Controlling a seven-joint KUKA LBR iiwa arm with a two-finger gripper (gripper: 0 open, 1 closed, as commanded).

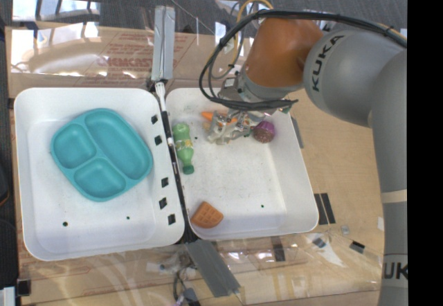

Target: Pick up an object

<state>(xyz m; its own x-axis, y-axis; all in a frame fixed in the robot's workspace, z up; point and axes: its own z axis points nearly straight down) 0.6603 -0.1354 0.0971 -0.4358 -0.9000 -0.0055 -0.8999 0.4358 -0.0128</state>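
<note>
My gripper (228, 126) hangs below the orange wrist band over the back of the right bin (242, 187). A purple round object (264, 131) lies just right of it. A small orange piece (208, 116) sits just left of it. Two green pieces (181, 133) (187, 159) lie along the right bin's left wall. An orange waffle-shaped piece (207, 215) rests near the right bin's front wall.
The left bin (41, 228) holds a teal divided plate (101, 153). A divider with black clips (166, 159) runs between the two bins. My arm (346, 69) crosses the right bin's back right corner.
</note>
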